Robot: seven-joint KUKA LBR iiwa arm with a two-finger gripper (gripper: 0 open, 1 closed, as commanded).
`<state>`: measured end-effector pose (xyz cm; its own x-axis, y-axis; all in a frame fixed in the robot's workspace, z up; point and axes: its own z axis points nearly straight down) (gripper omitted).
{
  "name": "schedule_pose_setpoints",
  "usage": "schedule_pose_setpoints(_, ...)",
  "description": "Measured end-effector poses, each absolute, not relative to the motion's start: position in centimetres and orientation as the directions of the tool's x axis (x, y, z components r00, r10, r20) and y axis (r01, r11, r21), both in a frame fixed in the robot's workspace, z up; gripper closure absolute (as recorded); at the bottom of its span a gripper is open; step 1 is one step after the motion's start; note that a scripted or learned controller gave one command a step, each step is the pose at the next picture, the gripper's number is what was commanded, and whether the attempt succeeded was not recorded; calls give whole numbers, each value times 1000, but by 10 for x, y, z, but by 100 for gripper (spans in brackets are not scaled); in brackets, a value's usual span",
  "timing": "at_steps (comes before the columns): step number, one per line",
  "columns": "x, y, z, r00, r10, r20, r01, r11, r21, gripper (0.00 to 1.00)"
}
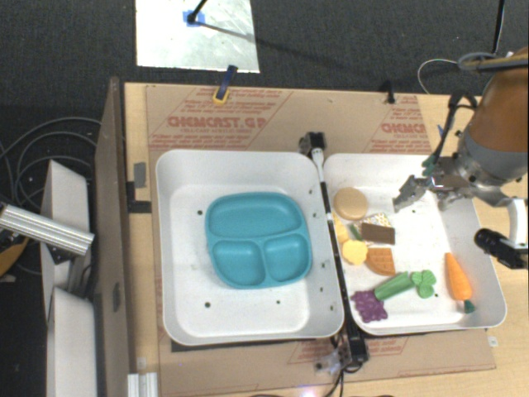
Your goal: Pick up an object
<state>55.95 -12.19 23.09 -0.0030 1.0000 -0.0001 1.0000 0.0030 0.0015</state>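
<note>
Toy food [382,259] is being kept in a heap in the right bin [488,304], nearest the camera, easy to reach. Farther back, the claw [426,193] is being held apart above bare floor, gripping nothing.

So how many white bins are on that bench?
2. The left bin holds a blue divided plate; the right bin holds the toy food, with the gripper above it. None seems hidden.

the two bins [190,180] look like smooth, slightly glossy white plastic. the blue tray [256,238] is matt plastic. the board [273,114] beneath looks like brown cardboard.
</note>
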Motion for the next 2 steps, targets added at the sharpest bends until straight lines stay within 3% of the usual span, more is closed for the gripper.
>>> schedule_pose_setpoints(1,560,-101,95,-1,1000,0,1000,1,2,0)
schedule_pose_setpoints(2,534,-106,84,0,1000,1,1000,0,-3,0)
